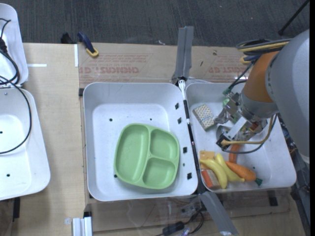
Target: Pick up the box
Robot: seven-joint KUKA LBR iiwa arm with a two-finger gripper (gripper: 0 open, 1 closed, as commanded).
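Colours, then. Both bins were plain white, left one with little black dots and slots along its wall. The divided plate in it was a soft pastel green all over. The box in the right bin was pale, kind of cream, with a speckled multicolour print of tiny dots. The banana was yellow, the carrot orange with a bit of green at the tip. The arm was light grey with that orange band. The bench looked tan, with cardboard showing faded red lettering. A blue and yellow clamp sat up top, on a dark grey floor.
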